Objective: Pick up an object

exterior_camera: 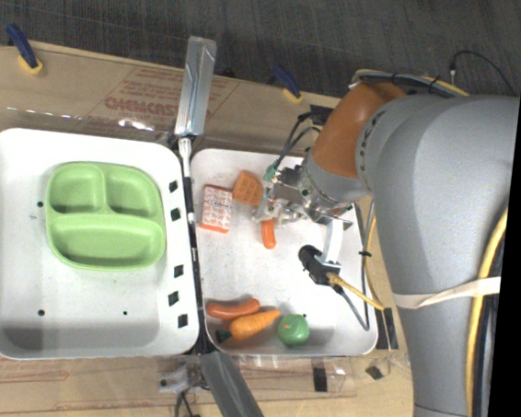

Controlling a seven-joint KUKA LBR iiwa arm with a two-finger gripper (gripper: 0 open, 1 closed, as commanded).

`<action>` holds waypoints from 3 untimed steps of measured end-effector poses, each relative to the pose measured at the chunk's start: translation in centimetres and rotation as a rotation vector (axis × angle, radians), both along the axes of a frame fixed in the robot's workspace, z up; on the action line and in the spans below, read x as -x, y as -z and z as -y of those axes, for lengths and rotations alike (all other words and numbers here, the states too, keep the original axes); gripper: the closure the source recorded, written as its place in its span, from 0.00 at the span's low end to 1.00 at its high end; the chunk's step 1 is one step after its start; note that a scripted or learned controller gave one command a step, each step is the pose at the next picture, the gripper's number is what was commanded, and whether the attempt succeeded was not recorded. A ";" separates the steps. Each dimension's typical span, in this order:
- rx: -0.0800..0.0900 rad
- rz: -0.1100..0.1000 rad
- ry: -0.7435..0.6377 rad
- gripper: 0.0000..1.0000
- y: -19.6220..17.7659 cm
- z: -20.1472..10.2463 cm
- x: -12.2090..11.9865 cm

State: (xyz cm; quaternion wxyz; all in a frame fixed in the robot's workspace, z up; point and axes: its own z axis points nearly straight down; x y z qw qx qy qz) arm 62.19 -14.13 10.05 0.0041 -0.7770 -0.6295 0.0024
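Arm (412, 173) comes in from the right, bulky grey link over the right edge of the right bin (262, 282). The orange band (342, 133) sits above the wrist, and the wrist bends down and left into the bin's upper half. End effector (274, 212) is low over the bin floor, roughly mid-width, pointing toward the bin's left side. Can't tell whether it is released or clenched; the tip is too small and cluttered to read.

Small orange piece (268, 234) lies on the bin floor right at the end effector's tip, on its near side, touching or almost touching. Can't tell if it is gripped. It is elongated and slightly tilted.

Other items in the right bin:
- An orange block (249, 188) is just left of the end effector, toward the far wall.
- A red-and-white packet (216, 208) is left of that, near the divider between the bins.
- Along the near wall, well apart from the end effector, is a row: hot dog (231, 308), carrot (253, 323) touching it, and a green round fruit (293, 329) just beside the carrot.

Left bin (9, 315) holds a green divided plate (107, 215) in its upper half. Both bins sit on a brown tabletop (88, 83).
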 end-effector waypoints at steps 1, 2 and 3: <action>0.003 0.004 0.033 1.00 -1.4 -3.8 4.6; 0.003 0.007 0.069 1.00 -9.6 -3.4 7.0; 0.002 0.003 0.016 1.00 -7.8 -1.3 11.2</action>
